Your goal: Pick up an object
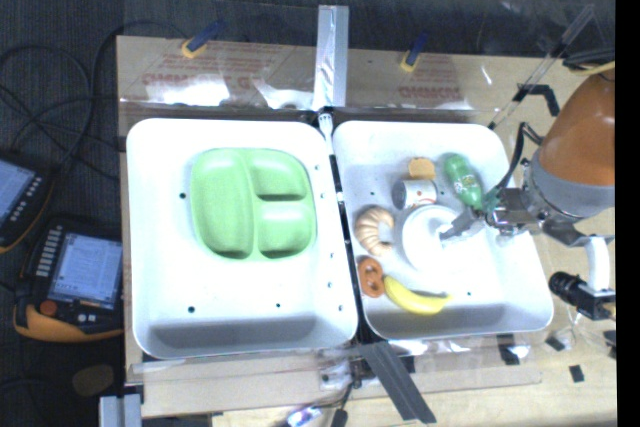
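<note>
Gripper reaches in from the right over the right bin, tip above the white plate; whether it is open or closed, cannot tell, and nothing visibly sits in it. Right bin contents: green bottle near the far wall, white cup beside an orange block, croissant, pretzel, banana near the front. Left bin holds a green divided tray.

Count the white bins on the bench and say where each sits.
2. The left bin holds a green divided tray. The right bin holds the small objects, among them a banana and a green bottle. None seems hidden.
</note>
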`<state>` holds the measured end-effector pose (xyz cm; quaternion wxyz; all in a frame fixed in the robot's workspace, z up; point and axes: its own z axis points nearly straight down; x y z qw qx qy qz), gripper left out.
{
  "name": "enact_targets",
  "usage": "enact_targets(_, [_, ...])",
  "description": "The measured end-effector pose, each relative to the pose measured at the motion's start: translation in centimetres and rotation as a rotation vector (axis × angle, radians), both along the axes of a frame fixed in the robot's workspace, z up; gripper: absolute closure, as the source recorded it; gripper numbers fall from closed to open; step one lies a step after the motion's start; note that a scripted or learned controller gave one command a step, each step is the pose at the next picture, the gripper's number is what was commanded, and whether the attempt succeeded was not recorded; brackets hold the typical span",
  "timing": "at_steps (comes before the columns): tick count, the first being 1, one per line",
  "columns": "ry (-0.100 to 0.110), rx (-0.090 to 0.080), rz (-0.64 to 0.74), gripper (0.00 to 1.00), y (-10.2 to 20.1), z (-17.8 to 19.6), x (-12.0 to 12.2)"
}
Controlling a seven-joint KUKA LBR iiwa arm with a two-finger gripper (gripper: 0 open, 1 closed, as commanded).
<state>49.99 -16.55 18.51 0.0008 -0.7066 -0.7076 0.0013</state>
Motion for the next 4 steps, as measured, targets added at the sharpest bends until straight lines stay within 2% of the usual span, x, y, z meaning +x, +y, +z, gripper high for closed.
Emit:
enact_targets(1, [-0.004,0.0,-0.037,0.0,1.4,-9.4,9.7])
enact_targets(2, [-0.012,-0.003,0.018,0.0,2.5,-9.6,14.4])
enact_targets(3, [-0.014,-0.007,0.019,1.0,2.4,-8.4,14.5])
enact_targets(4, [-0.001,-0.004,-0.384,1.0,8.0,3.3,13.2])
